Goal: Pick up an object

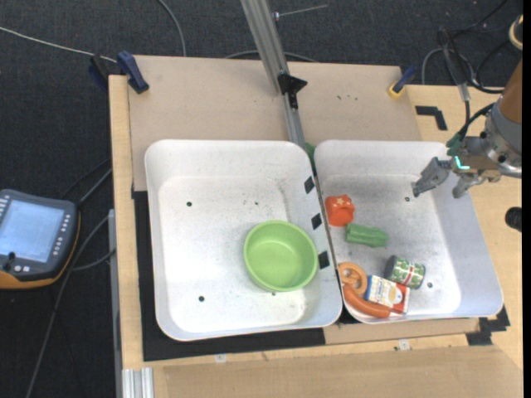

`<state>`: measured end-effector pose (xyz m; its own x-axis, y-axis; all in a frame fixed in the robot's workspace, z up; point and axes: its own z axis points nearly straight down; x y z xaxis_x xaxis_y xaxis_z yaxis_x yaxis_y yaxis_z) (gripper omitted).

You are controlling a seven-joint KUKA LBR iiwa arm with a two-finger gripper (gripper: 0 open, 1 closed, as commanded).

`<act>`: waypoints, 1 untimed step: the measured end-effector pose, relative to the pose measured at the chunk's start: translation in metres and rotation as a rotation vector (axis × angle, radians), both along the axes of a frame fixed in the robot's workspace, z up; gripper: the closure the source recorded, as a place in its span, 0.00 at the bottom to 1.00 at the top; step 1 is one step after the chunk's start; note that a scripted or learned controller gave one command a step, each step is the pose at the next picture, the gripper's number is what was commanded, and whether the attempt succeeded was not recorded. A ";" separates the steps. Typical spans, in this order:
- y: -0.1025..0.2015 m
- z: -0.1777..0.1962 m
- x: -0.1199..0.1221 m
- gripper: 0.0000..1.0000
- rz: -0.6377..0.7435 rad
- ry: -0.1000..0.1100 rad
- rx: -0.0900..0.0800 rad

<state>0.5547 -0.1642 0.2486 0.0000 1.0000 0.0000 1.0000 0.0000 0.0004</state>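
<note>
Your end effector (444,179) sits at the right side of the right bin (477,259), above its upper right wall. Its two fingers (430,177) are spread apart with nothing between them: released, no grasp. The arm (508,131) enters from the right edge.

Candidate objects all lie in the lower left part of the right bin, well apart from the end effector:
- An orange-red pepper-like piece (339,210) close to the divider between the bins.
- A green elongated piece (367,236) just below and to the right of it, lying flat.
- A small green can (406,271) on its side, further down and to the right.
- A small printed carton (387,293) next to the can, resting on an orange curved item (358,291) at the bin's lower left corner. You cannot tell exactly what the orange item is.

The left bin (174,222) holds a light green bowl (280,255), upright, near its lower right corner.

Both bins rest on the tabletop (207,98). A metal pole (264,31) slants down to the gap between the bins. A handheld pendant (33,235) lies on the floor at far left.
</note>
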 end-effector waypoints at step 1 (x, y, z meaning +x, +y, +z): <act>0.000 0.000 0.000 0.00 0.000 0.000 0.000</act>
<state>0.5547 -0.1642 0.2485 0.0000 1.0000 0.0000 1.0000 0.0000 0.0003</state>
